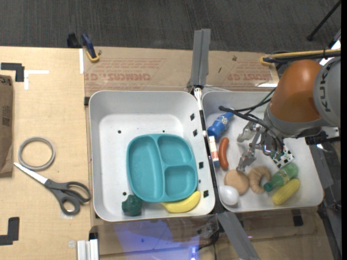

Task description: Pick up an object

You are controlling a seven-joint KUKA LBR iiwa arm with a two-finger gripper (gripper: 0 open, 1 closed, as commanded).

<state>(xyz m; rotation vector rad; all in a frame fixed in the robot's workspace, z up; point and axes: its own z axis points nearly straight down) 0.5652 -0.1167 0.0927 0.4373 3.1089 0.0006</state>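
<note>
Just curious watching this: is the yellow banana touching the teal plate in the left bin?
Touching. The camera view shows the banana lying against the teal plate at its lower right corner, no white bin floor between them.

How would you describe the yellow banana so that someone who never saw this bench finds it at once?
Start at the left white plastic bin, the one holding the teal divided plate. Follow that plate to its near right corner, where the curved yellow banana lies against the plate's edge by the bin's front wall. Its neighbour to the left, a small dark green lumpy object, is rounder and not yellow.
</note>
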